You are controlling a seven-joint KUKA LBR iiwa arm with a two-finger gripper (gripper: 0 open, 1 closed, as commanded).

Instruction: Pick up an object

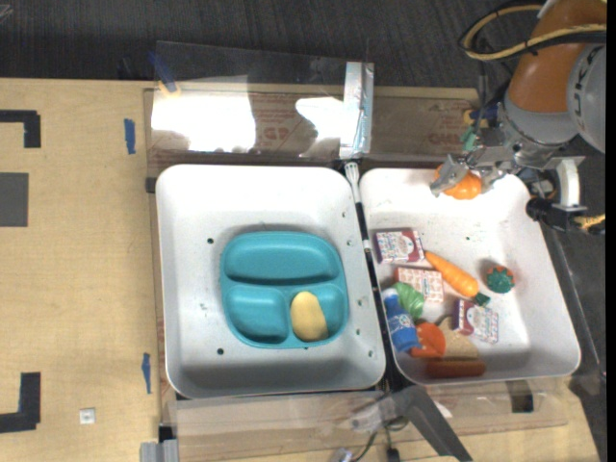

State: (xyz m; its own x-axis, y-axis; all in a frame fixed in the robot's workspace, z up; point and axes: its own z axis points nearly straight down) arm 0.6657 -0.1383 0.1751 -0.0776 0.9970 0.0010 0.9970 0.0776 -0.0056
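The gripper [460, 176] hangs over the far edge of the right bin [549, 287], near its back wall, and a small orange object [465, 189], rounded like a toy fruit, sits pinched between its fingers, so it is closed on that piece. The object looks raised off the bin floor, though the slanted view does not settle how far. Behind the gripper, the grey arm with its orange band [544, 80] comes in from the right, with yellow and black cables looping above it.

Lower in the right bin lies a loose cluster of toys: a small pink-and-white carton [398, 246] near the bin's left wall, a toy carrot [452, 273] lying at a slant just beside it, a second printed carton [420, 285] under the carrot's tip, a green leafy piece [409, 300], a blue can-like item [397, 321], a red-orange piece [429, 338], a brown sausage-like stick [450, 368] along the near wall, another small carton [479, 321], and a green-and-red round toy [499, 278] set apart toward the right.

The left bin [183, 287] holds a teal divided tray [279, 282], with a yellow lemon-shaped toy [308, 316] resting in its near right compartment. Both bins sit side by side on the wooden worktop [67, 258]
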